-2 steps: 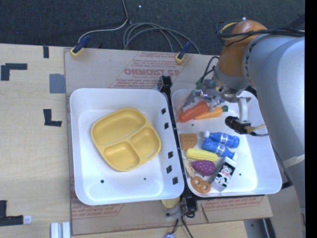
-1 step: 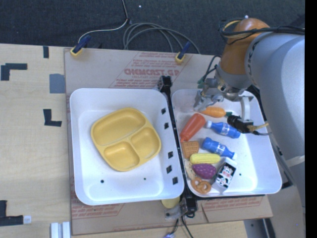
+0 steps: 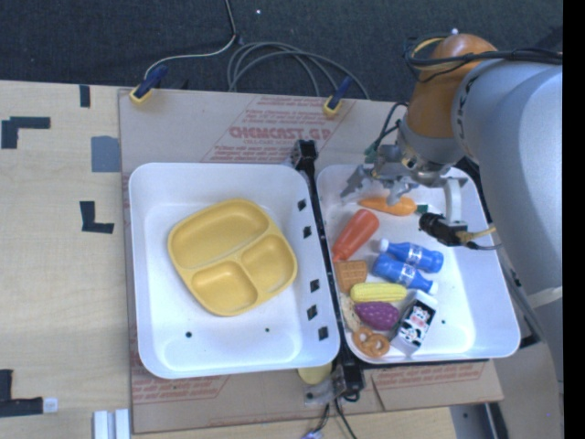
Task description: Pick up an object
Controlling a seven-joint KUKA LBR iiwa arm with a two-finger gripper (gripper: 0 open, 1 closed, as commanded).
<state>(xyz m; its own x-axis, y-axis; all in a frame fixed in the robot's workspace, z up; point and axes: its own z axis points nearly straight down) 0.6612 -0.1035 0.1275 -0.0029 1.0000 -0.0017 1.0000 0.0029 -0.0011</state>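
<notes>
Camera view shows the pincer (image 3: pixel 388 183) low over the far end of the right shallow white plastic bin (image 3: pixel 489 323), its metal prongs spread apart around nothing, with the small orange plastic carrot (image 3: pixel 388 206) lying just under and in front of it; no object sits between the prongs. That carrot looks the likeliest target: I judge it light, rigid and smooth, so it may slide or roll, and a grip across its thicker middle seems safest. Nearer the camera from the pincer, the same bin holds a red-orange plastic sausage-shaped toy (image 3: pixel 356 234), two blue plastic bottles (image 3: pixel 408 262), a yellow corn cob (image 3: pixel 377 293), a purple lumpy toy (image 3: pixel 376 315), a brown pretzel (image 3: pixel 372 343) and a small black-and-white carton (image 3: pixel 416 324). Well away across the divider, the left white bin (image 3: pixel 151 245) carries a yellow three-compartment plastic tray (image 3: pixel 232 255), its compartments bare.
</notes>
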